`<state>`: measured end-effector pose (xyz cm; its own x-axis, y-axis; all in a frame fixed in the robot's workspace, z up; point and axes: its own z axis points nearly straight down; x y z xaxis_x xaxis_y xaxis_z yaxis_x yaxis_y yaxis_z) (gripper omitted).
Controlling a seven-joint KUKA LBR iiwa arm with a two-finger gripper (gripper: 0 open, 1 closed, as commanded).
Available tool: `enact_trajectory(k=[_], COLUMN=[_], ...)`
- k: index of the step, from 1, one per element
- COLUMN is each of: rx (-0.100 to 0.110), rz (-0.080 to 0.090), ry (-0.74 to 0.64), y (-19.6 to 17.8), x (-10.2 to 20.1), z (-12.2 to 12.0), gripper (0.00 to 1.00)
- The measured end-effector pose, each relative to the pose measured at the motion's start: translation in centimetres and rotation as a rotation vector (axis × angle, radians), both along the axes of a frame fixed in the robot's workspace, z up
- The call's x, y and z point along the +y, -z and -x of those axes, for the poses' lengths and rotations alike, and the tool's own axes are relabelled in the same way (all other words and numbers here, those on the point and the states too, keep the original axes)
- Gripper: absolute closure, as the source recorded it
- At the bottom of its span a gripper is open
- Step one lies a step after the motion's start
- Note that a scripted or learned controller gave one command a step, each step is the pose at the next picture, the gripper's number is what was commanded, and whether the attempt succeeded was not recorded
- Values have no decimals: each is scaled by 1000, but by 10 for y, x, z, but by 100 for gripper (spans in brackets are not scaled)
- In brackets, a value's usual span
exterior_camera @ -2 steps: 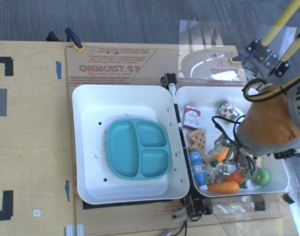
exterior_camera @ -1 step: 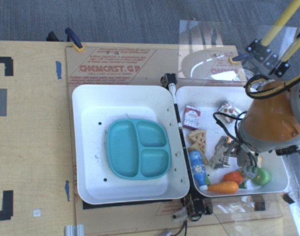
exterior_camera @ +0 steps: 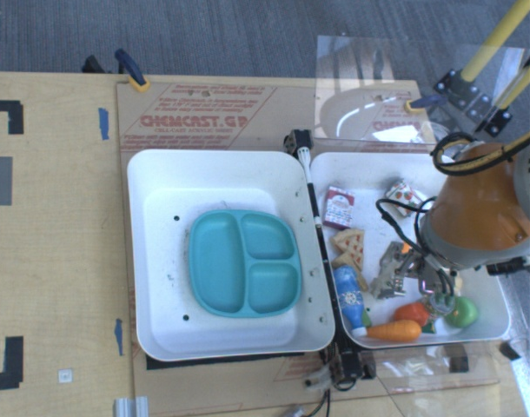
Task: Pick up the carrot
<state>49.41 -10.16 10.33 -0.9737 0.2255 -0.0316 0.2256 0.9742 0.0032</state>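
Note:
The carrot [exterior_camera: 394, 330] is orange and lies on its side near the front wall of the right bin [exterior_camera: 495, 324]. A red tomato [exterior_camera: 413, 312] touches its upper right end. My gripper [exterior_camera: 412, 283] hangs just above and behind the tomato and carrot, under the grey wrist and orange band of the arm. I see nothing lifted in it.
In the right bin a blue bottle [exterior_camera: 349, 298] lies left of the carrot, a green fruit [exterior_camera: 461, 313] to the right. Farther back are a pizza slice [exterior_camera: 350, 248], a red packet [exterior_camera: 339, 207] and a small toy [exterior_camera: 404, 195]. The left bin [exterior_camera: 152, 233] holds a teal divided plate [exterior_camera: 244, 262].

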Motion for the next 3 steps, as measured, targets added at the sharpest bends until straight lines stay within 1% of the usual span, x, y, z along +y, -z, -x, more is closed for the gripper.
enact_trajectory(k=[1, 2, 3], rx=[15, 6, 21], rz=[-10, -8, -7], ry=[313, 310, 133], y=[11, 0, -83], x=[-15, -15, 36], z=[-54, -56, -22], gripper=[0, 100, 100])
